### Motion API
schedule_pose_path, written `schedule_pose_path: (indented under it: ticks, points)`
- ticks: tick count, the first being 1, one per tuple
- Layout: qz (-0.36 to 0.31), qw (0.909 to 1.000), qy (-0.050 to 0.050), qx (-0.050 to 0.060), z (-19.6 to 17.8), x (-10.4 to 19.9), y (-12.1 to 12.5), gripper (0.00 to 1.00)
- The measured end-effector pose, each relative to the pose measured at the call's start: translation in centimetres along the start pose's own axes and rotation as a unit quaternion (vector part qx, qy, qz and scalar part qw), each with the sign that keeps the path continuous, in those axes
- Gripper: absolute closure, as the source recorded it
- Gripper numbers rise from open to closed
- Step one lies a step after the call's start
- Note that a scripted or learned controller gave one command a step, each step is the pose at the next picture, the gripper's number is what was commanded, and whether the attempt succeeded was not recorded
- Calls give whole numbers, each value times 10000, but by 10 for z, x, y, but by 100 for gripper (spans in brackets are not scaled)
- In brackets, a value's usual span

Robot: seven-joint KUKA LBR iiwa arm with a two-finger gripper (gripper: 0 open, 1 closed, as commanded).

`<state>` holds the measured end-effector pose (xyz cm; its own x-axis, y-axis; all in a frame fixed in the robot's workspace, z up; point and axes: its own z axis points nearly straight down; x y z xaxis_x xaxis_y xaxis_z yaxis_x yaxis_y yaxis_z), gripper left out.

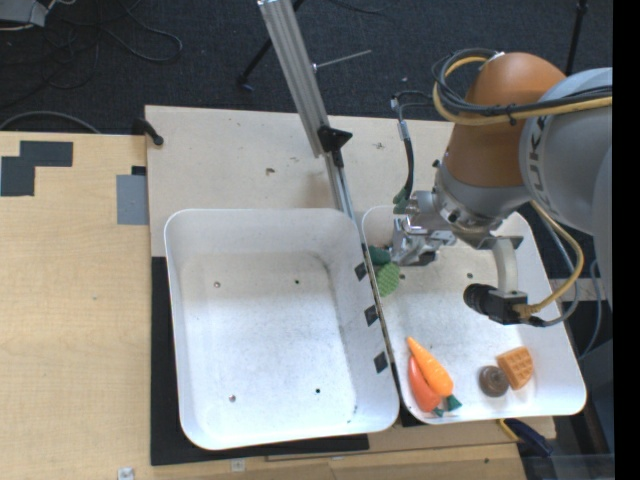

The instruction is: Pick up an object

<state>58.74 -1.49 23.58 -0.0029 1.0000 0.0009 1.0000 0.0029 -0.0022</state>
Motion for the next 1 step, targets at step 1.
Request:
schedule_pose_path:
  ticks: [1]
  points:
    - [-8, 10000, 4, -1, 9, 59, 13, 100]
